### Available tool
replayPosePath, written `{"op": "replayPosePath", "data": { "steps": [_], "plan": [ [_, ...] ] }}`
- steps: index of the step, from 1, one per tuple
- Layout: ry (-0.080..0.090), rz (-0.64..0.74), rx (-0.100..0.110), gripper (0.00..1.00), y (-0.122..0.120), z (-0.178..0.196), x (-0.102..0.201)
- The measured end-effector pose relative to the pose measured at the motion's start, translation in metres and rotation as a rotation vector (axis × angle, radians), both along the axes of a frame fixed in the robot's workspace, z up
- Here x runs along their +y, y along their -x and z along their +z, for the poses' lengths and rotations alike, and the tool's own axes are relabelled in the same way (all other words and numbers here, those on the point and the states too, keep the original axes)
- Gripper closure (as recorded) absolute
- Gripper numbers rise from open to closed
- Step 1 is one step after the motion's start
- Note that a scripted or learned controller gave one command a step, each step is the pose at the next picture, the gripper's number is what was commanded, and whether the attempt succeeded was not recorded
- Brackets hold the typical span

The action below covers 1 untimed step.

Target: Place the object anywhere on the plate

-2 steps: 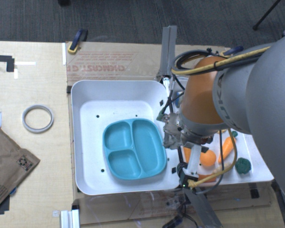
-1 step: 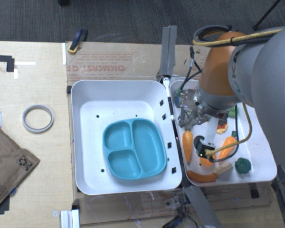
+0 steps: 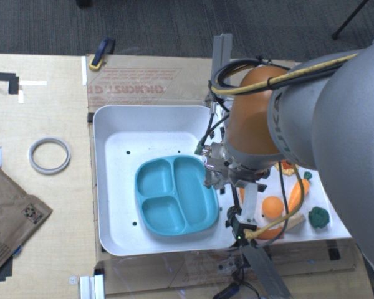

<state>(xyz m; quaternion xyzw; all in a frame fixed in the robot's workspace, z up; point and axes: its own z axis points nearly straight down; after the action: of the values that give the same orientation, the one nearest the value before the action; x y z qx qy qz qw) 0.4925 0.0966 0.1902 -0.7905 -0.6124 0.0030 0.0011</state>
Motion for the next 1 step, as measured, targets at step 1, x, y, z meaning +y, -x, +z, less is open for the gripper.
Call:
{"op": "replayPosePath", "data": {
  "steps": [1],
  "plan": [
    [-0.001,0.198,-0.002,1.00,0.0147,0.0223,0.0094]
  ]
}}
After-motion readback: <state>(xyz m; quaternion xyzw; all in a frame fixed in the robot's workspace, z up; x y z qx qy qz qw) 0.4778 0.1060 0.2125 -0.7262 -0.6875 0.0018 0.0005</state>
